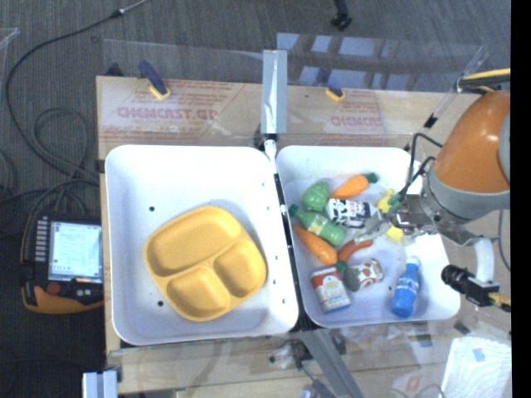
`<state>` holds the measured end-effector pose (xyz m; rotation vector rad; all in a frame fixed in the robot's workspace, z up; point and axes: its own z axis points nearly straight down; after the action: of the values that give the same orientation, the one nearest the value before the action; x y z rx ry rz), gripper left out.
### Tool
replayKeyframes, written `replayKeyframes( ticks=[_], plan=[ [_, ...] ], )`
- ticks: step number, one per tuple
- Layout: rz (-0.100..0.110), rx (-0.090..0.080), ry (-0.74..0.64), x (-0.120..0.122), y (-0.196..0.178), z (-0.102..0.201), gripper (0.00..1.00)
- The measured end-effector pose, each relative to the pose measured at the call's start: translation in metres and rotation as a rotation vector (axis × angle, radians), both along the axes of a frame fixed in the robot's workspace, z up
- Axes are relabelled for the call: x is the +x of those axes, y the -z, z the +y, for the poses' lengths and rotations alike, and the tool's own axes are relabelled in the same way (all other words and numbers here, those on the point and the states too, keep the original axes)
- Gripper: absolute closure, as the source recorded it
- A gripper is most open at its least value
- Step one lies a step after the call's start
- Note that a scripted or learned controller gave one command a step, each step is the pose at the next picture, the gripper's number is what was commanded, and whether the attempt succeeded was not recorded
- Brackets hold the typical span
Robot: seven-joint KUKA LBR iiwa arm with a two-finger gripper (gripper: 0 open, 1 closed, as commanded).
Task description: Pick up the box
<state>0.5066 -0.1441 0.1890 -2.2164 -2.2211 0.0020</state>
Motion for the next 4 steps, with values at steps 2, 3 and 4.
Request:
replayKeyframes(
  ticks=[2,3,4],
  plan=[
    [-0.016,-0.007,0.038,0.093,0.099,0.044,0.00],
    [-0.015,-0.006,0.138,0.034,0.099,0.025,0.00],
    [-0.012,-0.007,0.211,0.135,0.100,0.030,0.00]
  ],
)
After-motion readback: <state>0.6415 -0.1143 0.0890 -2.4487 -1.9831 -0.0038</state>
